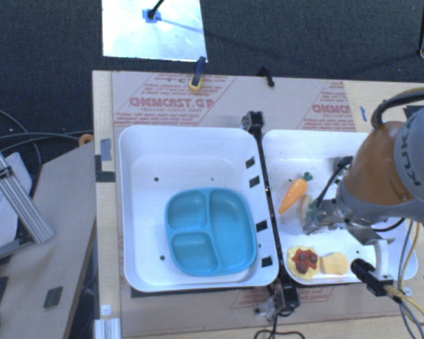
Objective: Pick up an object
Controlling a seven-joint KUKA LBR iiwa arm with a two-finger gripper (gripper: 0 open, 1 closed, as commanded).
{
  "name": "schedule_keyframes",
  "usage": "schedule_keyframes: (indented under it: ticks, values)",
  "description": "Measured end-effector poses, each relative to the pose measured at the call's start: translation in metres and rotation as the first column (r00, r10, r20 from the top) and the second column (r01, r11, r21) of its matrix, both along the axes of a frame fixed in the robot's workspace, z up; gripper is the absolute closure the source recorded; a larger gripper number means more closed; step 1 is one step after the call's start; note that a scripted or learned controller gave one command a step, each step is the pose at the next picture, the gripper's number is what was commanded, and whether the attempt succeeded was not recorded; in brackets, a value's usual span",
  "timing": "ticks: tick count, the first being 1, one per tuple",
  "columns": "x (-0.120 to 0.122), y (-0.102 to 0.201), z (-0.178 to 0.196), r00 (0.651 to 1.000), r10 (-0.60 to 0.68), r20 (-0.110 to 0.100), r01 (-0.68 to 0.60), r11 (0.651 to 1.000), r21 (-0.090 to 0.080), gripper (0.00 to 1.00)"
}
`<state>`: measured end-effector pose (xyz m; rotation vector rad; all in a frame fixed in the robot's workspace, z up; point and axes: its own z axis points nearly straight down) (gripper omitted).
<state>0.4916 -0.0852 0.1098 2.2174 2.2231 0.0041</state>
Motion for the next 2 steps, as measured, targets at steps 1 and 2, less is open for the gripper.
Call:
schedule_keyframes:
  ticks: [1, 2]
  values:
    - [0.084, -0.003, -0.024, 1.000, 0.005, 0.009, -0.005, 1.000, -0.002, 1.00]
    - [0.162, -0.048, 0.033, 1.000, 0.002, 0.013, -0.002, 1.000, -0.006, 1.00]
